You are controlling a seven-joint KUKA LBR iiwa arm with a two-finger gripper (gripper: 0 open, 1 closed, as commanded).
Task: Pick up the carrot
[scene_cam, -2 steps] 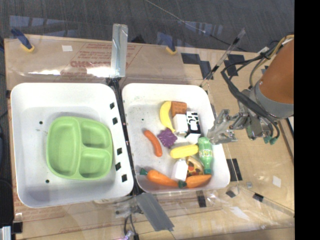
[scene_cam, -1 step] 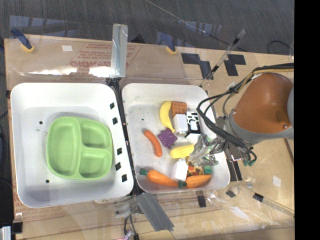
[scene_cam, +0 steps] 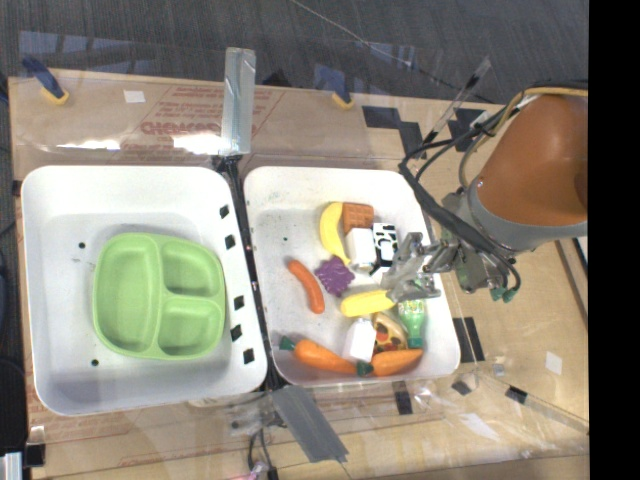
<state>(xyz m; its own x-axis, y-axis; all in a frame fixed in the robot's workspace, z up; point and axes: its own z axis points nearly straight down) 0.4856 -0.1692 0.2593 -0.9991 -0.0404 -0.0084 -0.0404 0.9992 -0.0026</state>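
Observation:
The carrot [scene_cam: 322,356] is orange with a green stem end. It lies along the front wall of the right bin [scene_cam: 268,268], pointing left to right. A second orange piece [scene_cam: 397,361] lies just to its right, past a white block [scene_cam: 360,340]. My gripper [scene_cam: 408,270] hangs over the right side of that bin, above a yellow piece [scene_cam: 365,302] and a green bottle [scene_cam: 412,318]. It stands well behind and to the right of the carrot and is not touching it.
The right bin also holds a banana [scene_cam: 332,230], a brown block [scene_cam: 357,215], a black-and-white box [scene_cam: 385,238], purple grapes [scene_cam: 335,276] and a red sausage [scene_cam: 306,285]. A green divided plate [scene_cam: 158,294] lies in the left bin [scene_cam: 40,268].

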